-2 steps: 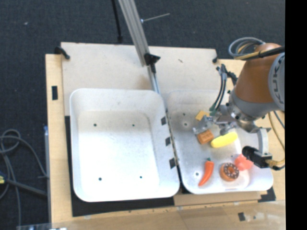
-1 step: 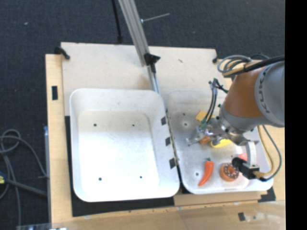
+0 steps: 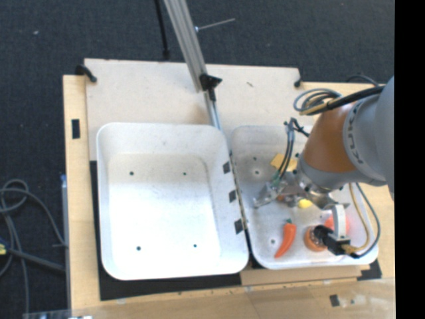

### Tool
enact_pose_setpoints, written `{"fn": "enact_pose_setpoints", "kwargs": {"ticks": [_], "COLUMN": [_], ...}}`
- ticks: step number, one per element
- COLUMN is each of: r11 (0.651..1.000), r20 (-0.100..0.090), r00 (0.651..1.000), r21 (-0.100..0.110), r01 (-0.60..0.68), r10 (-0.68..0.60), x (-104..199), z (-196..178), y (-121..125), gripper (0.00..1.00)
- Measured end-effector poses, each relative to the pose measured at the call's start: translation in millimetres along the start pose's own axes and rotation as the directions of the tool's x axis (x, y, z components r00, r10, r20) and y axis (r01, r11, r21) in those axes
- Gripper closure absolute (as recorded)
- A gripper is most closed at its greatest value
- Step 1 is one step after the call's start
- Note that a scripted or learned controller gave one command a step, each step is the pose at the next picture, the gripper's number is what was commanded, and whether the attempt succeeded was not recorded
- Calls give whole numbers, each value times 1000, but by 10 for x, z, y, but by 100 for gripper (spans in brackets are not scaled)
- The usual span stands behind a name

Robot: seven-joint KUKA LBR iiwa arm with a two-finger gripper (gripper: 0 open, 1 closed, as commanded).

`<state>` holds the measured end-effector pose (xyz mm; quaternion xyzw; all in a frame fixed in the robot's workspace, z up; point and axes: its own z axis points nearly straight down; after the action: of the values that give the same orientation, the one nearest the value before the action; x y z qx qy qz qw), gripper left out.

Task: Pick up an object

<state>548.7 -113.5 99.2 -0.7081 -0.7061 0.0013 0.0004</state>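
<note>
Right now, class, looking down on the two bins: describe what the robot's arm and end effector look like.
The arm is thick, rounded grey, with an orange band above the wrist. Dark cables loop beside it. The end effector is small, metallic grey.

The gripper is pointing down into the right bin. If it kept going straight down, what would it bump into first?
Probably the white floor of the right bin. The gripper hangs over a bare patch, with the small yellow object just beside it and the orange pepper-shaped object nearer the front. Depth is hard to judge from above.
</note>
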Motion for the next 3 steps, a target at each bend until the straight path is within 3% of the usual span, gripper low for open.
{"fn": "enact_pose_setpoints", "kwargs": {"ticks": [1,3], "r11": [1000,1000], "r20": [0,0], "r00": [1000,1000], "r21": [-8,-11], "r01": [-8,7], "r10": [8,-7], "x": [-10,45], "z": [-128,-1347], "y": [18,114], "gripper": [100,100]}}
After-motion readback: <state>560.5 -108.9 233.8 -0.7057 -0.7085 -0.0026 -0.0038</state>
